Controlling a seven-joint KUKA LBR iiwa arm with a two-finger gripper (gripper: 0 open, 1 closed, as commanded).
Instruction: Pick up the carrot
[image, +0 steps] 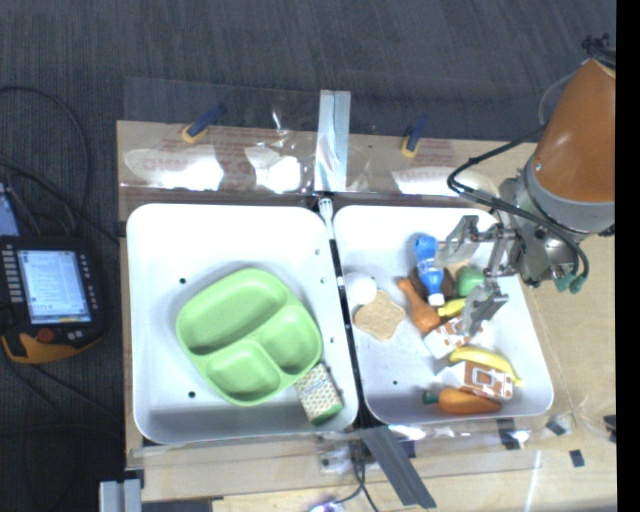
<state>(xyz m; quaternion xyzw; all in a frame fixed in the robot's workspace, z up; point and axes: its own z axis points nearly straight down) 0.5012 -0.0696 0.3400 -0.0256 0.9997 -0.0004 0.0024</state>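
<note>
An orange carrot (465, 402) with a green stub end lies at the front of the right bin (530, 390), beside a small printed box. A second tapered orange piece (418, 304) lies aslant in the bin's middle, beside a blue bottle (426, 256). My gripper (474, 268) hangs over the middle right of this bin, just right of the tapered orange piece and well back from the front carrot. Its two grey fingers (487, 300) stand apart, open, over a green item (469, 280) and a yellow piece. Nothing is visibly gripped.
A banana (483, 360), a round of bread (379, 318) and a white egg-like ball (361, 291) also lie in the right bin. The left bin (160, 240) holds a green divided plate (248, 335) and a small speckled box (320, 393). Cables trail off the wrist at the right.
</note>
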